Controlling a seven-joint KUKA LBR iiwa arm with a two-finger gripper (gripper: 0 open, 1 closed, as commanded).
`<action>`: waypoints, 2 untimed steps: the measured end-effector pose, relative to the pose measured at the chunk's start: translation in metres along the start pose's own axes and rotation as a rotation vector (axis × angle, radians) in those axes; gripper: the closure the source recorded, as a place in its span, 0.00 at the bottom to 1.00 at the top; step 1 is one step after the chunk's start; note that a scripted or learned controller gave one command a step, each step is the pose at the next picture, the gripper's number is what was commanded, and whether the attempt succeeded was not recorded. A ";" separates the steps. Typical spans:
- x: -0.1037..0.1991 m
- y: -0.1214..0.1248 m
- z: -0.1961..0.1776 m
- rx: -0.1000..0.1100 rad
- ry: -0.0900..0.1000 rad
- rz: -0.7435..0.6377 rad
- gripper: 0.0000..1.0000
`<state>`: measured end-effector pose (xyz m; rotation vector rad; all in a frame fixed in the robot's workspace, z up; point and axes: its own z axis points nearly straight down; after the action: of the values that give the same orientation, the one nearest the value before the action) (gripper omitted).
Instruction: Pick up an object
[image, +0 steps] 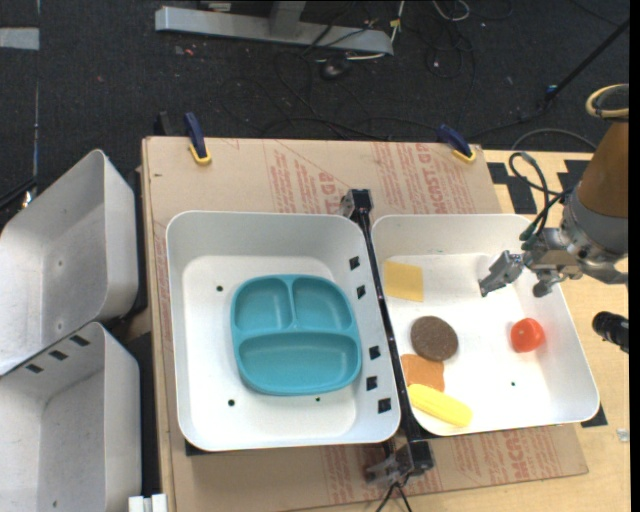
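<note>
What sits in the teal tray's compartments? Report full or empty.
Empty. The teal divided tray in the left bin shows bare compartments; the food pieces lie in the right bin.

Grey arm entering from right, orange band above wrist, hand (520, 274) fingers spread, holding nothing

Two white bins (190, 250), one teal divided plate (296, 335), five toy foods: cheese slice (404, 281), brown cookie (434, 338), orange piece (423, 372), yellow banana (441, 406), red tomato (527, 335)
</note>
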<state>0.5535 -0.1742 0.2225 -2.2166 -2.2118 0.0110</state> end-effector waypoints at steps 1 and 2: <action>0.000 0.003 -0.007 -0.012 -0.003 -0.003 0.00; 0.007 -0.001 0.055 -0.007 -0.001 -0.001 0.00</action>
<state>0.5521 -0.1669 0.1679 -2.2191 -2.2172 0.0044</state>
